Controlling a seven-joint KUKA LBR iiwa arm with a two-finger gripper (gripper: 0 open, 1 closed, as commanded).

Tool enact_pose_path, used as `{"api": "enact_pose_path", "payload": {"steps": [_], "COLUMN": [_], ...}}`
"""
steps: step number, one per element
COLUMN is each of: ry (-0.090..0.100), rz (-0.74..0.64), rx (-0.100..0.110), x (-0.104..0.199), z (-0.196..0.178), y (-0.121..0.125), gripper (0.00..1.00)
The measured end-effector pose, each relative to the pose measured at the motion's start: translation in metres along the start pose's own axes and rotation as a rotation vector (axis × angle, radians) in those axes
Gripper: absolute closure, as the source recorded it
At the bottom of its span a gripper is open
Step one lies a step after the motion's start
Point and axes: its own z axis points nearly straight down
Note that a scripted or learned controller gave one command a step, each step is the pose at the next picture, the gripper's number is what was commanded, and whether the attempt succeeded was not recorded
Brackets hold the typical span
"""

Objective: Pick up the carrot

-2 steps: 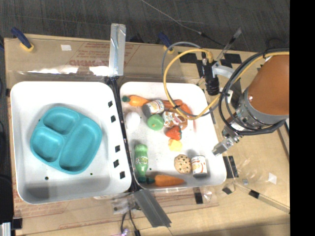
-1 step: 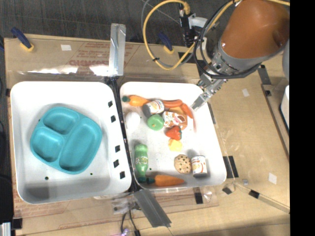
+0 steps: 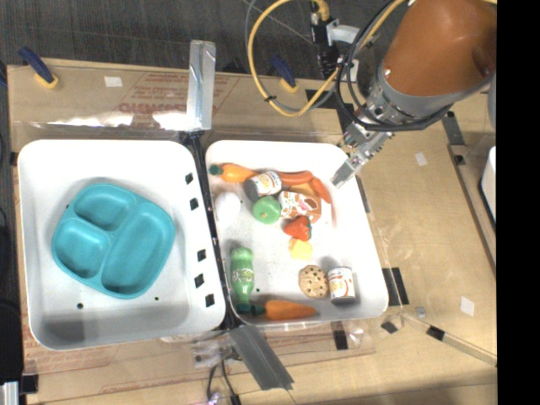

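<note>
Hovering just past the right bin's (image 3: pixel 371 251) upper-right rim, the gripper (image 3: pixel 348 170), jaw state not discernible, likely needs to travel across to the carrot (image 3: pixel 287 310) lying along that bin's near wall, beside the green bottle (image 3: pixel 242 270), descending squarely over its middle.

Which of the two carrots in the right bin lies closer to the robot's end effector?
The carrot at the bin's far edge, beside the upper small can, is closer to the end effector. The other carrot lies along the near edge, below the cookie.
</note>
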Motion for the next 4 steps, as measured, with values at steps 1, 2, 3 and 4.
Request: {"api": "enact_pose_path", "payload": {"steps": [1, 2, 3, 4], "ry": [0.008, 0.015, -0.004, -0.001], "rz": [0.061, -0.004, -0.193, -0.196], "rx": [0.0, 0.006, -0.006, -0.003], "x": [-0.07, -0.02, -0.038, -0.039], "z": [-0.017, -0.182, -0.007, -0.02], "y": [0.082, 0.061, 0.042, 0.04], "gripper": [1.0, 1.0, 1.0, 1.0]}}
